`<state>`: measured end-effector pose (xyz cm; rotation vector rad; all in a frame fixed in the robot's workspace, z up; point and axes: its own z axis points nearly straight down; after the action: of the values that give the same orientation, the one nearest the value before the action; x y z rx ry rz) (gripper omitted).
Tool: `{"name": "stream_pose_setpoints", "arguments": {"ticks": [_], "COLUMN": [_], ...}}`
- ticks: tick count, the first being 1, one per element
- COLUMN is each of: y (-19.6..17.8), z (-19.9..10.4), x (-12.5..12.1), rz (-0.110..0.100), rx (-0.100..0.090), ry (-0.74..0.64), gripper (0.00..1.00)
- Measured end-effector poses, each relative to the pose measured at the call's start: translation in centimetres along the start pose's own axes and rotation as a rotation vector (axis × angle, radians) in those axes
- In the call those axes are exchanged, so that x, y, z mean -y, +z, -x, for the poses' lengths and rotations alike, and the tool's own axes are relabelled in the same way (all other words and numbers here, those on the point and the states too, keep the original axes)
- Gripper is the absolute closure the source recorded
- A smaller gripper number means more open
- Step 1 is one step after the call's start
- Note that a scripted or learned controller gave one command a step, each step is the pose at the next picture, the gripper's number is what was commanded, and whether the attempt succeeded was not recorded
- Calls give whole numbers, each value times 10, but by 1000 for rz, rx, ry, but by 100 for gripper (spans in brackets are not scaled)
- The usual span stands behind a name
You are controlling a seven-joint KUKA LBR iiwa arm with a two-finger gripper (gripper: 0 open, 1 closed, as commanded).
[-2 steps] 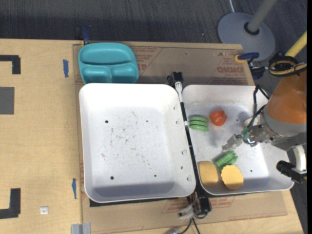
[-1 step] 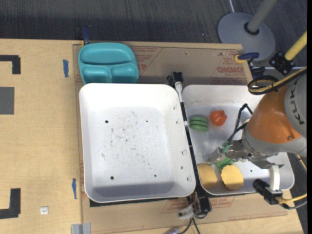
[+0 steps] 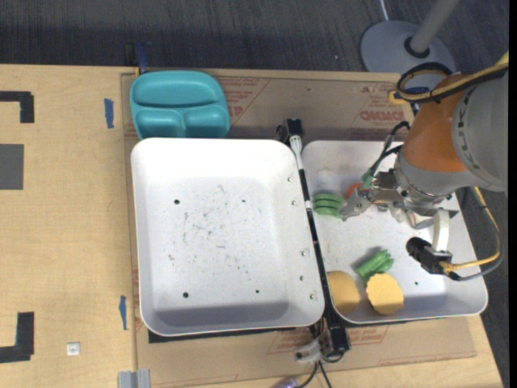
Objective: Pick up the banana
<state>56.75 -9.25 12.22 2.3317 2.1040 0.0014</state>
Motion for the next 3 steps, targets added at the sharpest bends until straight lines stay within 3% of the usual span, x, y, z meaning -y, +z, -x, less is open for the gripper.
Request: {"name": "stream_pose_setpoints", "arguments": {"ticks": [1, 2, 3], "y": [-62, -62, -64], "z": [-45, -102, -177], "x": [92, 94, 107], "rz": [-5, -2, -3], "rx": [-1, 0, 0], "ry": [183, 227, 367], "gripper": [0, 0, 0]}}
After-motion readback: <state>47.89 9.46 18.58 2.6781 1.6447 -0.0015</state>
